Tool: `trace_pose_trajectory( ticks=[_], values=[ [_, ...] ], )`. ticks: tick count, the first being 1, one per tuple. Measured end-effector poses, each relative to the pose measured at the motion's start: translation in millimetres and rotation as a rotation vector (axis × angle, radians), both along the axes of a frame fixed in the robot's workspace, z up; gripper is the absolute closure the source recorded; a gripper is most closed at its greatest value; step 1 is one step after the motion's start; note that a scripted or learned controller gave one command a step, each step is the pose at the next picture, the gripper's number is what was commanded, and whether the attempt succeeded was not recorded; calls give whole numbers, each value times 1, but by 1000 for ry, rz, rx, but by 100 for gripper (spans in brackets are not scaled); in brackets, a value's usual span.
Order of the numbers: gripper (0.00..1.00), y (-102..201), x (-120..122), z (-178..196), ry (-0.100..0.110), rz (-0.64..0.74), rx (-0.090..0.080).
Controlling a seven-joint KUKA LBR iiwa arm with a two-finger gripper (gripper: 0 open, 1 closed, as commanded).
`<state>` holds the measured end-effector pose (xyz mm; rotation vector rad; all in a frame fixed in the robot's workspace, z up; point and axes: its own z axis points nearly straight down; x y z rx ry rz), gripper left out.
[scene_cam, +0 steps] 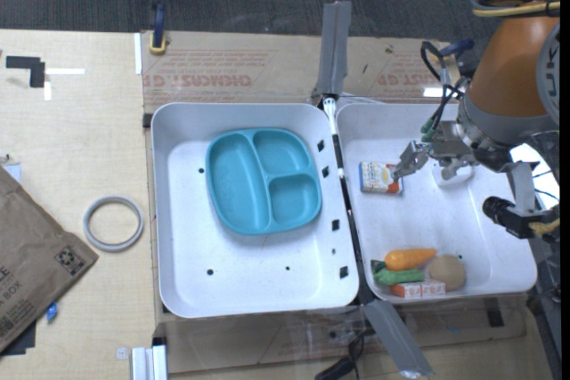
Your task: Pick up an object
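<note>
In the right bin (499, 218), a small white carton (374, 176) with orange and green print lies near the left wall. My gripper (409, 164) hangs low over the bin, its tip right at the carton's right edge. At the bin's front lie an orange carrot (410, 259), a green vegetable (392, 277), a small red box (419, 289) and a tan ball (449, 272), bunched together.
A teal divided plate (264, 181) lies in the left bin (178, 262). A grey tape ring (113, 222) and a brown cardboard box (31, 258) rest on the bench to the left. The orange-banded arm (512, 71) leans in from the right.
</note>
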<state>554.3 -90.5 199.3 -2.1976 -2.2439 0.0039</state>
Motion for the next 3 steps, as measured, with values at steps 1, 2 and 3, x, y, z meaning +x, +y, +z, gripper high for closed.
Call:
trace_pose_trajectory(
  ticks=[1,2,3],
  values=[
    [0,-10,30,-107,-2,184,1],
    [100,-12,30,-98,-2,179,1],
    [100,23,81,-8,-1,-86,-1]
  ],
)
